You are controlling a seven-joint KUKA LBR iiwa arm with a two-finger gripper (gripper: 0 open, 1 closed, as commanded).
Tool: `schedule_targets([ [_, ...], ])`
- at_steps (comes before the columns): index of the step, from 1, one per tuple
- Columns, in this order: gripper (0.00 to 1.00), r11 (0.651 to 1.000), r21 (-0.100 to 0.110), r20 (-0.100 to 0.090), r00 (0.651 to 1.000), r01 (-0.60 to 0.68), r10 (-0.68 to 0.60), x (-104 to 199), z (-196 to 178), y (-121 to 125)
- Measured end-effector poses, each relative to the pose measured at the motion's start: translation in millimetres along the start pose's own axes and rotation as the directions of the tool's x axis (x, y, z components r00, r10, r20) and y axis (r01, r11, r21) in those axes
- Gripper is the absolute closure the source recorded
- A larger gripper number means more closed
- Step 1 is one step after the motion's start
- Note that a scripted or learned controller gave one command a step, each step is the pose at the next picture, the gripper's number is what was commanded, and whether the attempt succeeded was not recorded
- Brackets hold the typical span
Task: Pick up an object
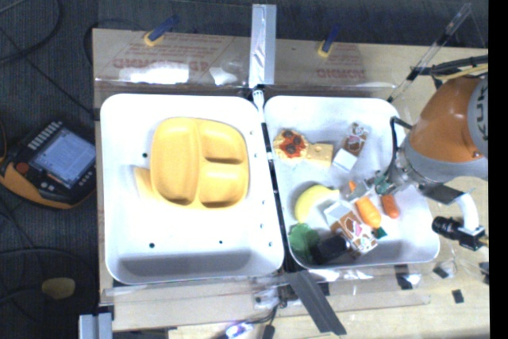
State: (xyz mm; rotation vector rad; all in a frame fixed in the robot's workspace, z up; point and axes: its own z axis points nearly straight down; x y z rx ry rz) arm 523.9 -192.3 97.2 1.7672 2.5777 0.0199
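The right bin point(413, 250) holds several small toys. A pizza slice point(291, 144) and a tan block point(321, 152) lie at its far left, with a small brown bottle point(355, 139) and a white cube point(344, 160) beside them. A yellow round piece point(311, 201) sits mid-left. A printed box point(354, 226), an orange carrot point(367, 210) and a red-orange piece point(390, 206) lie in the middle. A green piece point(301, 236) and a black piece point(329, 250) rest at the near edge. My gripper point(381, 186) is low in this bin, just above the carrot and the red-orange piece.
The left bin point(127, 250) holds a yellow divided plate point(198, 161). A metal divider point(263, 44) stands between the bins at the back. The arm's orange band point(452, 127) hangs over the right bin's right rim. A handheld device point(55, 163) lies on the floor at left.
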Motion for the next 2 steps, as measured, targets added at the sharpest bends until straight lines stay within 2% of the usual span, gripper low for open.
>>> schedule_targets([
  [1,1.00,0.999,0.023,-0.007,1.000,-0.026,0.026,12.1,-52.1,111.1],
  [2,1.00,0.998,0.025,-0.004,0.998,-0.066,0.066,25.0,-101.4,167.6],
])
